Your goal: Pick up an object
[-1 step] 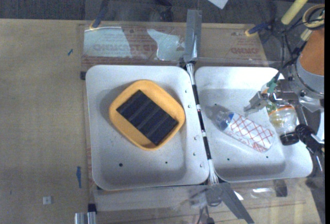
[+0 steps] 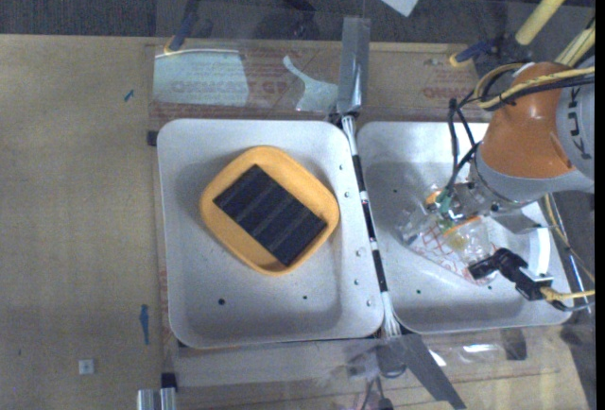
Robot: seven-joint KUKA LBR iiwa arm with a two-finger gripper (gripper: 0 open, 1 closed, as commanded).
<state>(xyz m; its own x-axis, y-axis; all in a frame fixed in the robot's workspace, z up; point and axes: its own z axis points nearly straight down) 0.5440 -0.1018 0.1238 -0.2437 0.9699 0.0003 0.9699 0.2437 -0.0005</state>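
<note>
Fingers could not be made out on the gripper (image 2: 452,210), low in the right bin (image 2: 397,153) over a clear wrapper (image 2: 437,230); an orange object (image 2: 269,209) lay mid left bin (image 2: 189,304).

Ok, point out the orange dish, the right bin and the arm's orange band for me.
orange dish (image 2: 225,238): camera view, on its orange rim.
right bin (image 2: 397,162): camera view, on bare floor.
orange band (image 2: 529,125): camera view, on its middle.

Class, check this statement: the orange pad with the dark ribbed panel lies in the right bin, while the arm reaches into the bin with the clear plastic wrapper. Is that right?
Not quite. The camera view shows the orange pad lying in the left bin, not the right one. The rest stands: the arm reaches into the right bin, where the clear plastic wrapper lies.
</note>
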